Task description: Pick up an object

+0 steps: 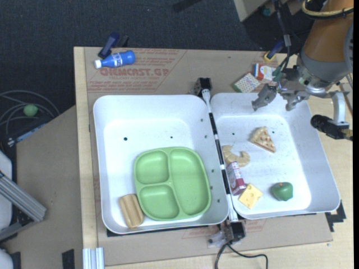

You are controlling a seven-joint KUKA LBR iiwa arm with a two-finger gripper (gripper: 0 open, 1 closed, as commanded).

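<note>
Claw point(277, 100) spread wide, holding nothing, at 12 o'clock over right bin point(320, 167). Pizza slice point(263, 138) below, toward 6; green pepper point(282, 191) toward 5.

Open fingers point(277, 98) above right bin point(317, 144)

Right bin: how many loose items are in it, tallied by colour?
In the right bin:
Green: 1, a pepper-like piece
Yellow: 1, a cheese wedge
Tan: 2, a pizza slice and a crumpled piece
Red and white: 1, a small bottle
Total: 5
</note>
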